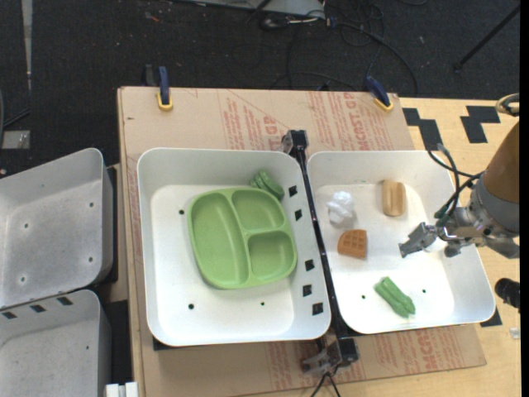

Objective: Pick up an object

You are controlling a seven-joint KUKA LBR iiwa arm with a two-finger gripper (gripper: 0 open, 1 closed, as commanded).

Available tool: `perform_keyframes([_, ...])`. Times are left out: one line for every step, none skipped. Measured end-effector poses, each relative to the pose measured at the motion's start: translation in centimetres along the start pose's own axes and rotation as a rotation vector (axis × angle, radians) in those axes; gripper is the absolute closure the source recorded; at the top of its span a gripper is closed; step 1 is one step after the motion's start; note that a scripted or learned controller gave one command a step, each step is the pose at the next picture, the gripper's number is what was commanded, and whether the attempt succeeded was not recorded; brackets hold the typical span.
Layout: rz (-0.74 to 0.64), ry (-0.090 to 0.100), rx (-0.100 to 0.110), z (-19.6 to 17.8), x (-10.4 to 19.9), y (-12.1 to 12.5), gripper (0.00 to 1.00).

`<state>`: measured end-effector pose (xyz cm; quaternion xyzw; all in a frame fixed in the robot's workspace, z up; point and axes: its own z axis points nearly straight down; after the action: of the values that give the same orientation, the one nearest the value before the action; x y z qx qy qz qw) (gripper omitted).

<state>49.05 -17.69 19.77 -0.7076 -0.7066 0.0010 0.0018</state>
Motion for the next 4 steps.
perform_keyframes([0.001, 0.0, 0.002, 5.3, -0.9, -0.5, 0.0])
perform_keyframes([0.0, 0.0, 0.0, 10.7, -0.9, -0.5, 0.0])
perform_keyframes([0.001, -0.001, -0.004, 9.4, -0.9, -0.4, 1.0])
perform_keyframes([-0.004, -0.003, -0.009, 3.3, -0.3, -0.7, 1.0])
